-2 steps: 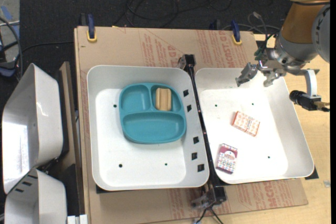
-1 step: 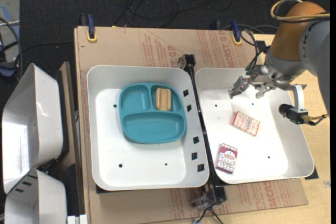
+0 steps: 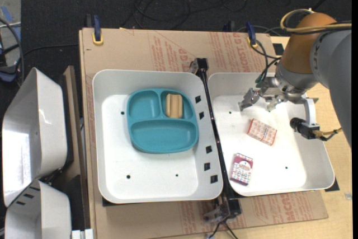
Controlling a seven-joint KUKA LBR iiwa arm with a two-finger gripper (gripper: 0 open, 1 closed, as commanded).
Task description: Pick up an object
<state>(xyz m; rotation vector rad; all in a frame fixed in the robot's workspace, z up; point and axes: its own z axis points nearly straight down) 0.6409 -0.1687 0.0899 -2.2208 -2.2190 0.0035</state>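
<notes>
Claw (image 3: pixel 263 99) hangs over the right bin (image 3: pixel 319 168) with its 2 fingers spread apart and nothing between them, so this looks like the approach step. Nearest me lies a purple-patterned packet (image 3: pixel 241 169); farther back a pink packet (image 3: pixel 262 131) sits just beside the claw. Next it probably needs to centre over that and descend.
</notes>
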